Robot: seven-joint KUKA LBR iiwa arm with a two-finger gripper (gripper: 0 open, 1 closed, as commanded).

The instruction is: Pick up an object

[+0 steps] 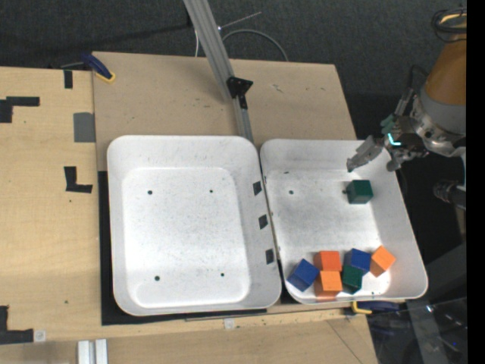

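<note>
ok so it's at the approach stage imo; nothing picked yet. The tool (377, 155) hangs over the top right corner of the right bin (303, 152), fingers spread open w/ nothing between them; one grey finger (362, 155) pokes out to the left. Closest target is the green block (360, 192), sitting alone on the bin floor just below the tool, well apart from the rest.

Next move prob needs the tool brought over that block, lined up w/ its sides, then dropped straight down and closed; block's clear all round so should be easy enough.

Other stuff: a pile along the bin's near edge, blue block (303, 274), two orange ones (329, 261) (330, 281), another blue (359, 261), a dark green one (352, 278), orange (383, 259) at the corner; all touching or nearly, harder grabs. Left bin (121, 158) beside it; metal rail (208, 32) crosses the desk (45, 203) up top, not in the way.
</note>
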